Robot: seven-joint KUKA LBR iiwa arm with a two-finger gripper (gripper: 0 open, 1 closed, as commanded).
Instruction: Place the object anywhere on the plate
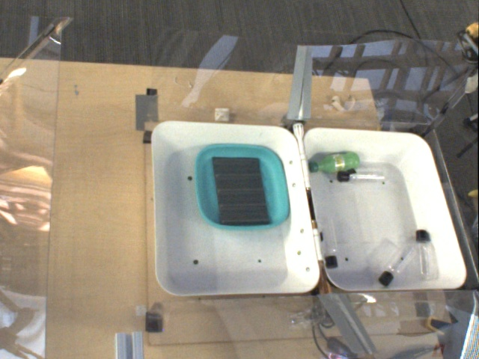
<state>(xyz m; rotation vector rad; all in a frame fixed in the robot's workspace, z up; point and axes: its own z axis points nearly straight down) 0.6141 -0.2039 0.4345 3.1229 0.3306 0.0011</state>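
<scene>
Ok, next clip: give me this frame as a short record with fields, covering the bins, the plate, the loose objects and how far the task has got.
left bin: holds the teal plate
plate contents: dark ridged rectangular insert lying flat on it
right bin: holds the loose objects
green bottle: lying by the bin's top-left corner
clear vials: one beside the bottle, two more near the bottom-right, all black-capped
task state: green bottle and vials all off the plate

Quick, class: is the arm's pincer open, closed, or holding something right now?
Pincer: cannot be told from this picture. The small green plastic bottle lies loose in the right-hand shallow white bin, with nothing gripping it.
</scene>
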